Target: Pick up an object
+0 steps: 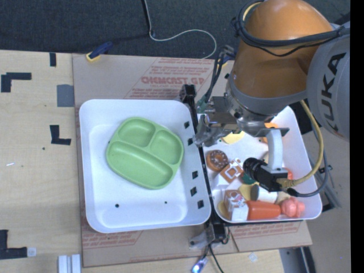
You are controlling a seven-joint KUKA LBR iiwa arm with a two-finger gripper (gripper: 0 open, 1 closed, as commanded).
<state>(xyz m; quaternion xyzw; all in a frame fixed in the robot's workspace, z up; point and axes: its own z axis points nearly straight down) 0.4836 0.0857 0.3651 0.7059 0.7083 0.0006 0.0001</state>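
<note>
Objects: small toys piled in right bin | green divided plate in left bin | gripper over right bin's upper left, grip state cannot be told.

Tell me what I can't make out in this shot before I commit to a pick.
- Pincer: the arm's orange band and wrist sit over it in the camera view, so its fingers' state is unreadable.
- Right bin: its far part is covered by the arm.
- Small items near the brown ring: crowded and too small to name.
- Orange bottle-like object: its label end is blurred.
</note>
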